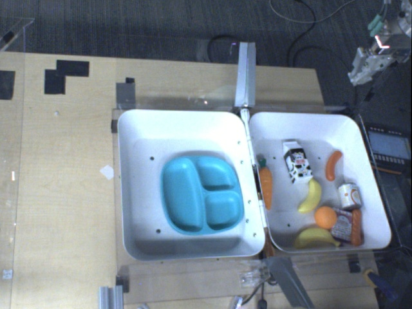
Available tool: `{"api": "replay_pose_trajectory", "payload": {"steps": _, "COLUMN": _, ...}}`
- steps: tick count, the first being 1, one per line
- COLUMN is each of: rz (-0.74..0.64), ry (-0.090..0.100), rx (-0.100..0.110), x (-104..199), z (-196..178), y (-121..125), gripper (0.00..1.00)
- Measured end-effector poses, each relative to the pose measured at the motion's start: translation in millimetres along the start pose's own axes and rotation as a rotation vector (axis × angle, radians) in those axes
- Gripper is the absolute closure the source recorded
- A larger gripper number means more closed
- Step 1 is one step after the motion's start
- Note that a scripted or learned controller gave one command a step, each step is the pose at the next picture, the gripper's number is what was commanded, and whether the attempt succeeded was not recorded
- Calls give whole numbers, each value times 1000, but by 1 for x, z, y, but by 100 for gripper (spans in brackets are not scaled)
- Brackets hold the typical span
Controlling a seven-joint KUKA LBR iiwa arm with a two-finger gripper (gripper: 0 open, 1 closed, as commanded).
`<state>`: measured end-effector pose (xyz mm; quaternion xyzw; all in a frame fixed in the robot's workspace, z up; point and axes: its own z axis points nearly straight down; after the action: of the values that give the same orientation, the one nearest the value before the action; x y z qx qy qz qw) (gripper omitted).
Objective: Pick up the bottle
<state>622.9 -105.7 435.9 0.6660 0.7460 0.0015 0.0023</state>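
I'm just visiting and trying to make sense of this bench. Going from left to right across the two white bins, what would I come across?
Blue three-compartment plastic tray in the left white bin → orange toy carrot by the divider → small white carton with black cow patches → curved orange-red toy sausage → small white bottle.

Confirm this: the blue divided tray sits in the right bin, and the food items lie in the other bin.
Not right. The camera view shows the blue divided tray in the left bin; the food items, such as the carrot and bananas, lie in the right bin.
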Motion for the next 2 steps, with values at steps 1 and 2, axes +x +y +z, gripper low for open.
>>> {"api": "replay_pose_trajectory", "payload": {"steps": 1, "rz": 276, "ry": 2, "rx": 0, "x": 121, "z": 0, "y": 34, "gripper": 100}}
{"api": "replay_pose_trajectory", "payload": {"steps": 2, "rz": 495, "ry": 2, "rx": 1, "x": 224, "z": 0, "y": 68, "gripper": 100}}
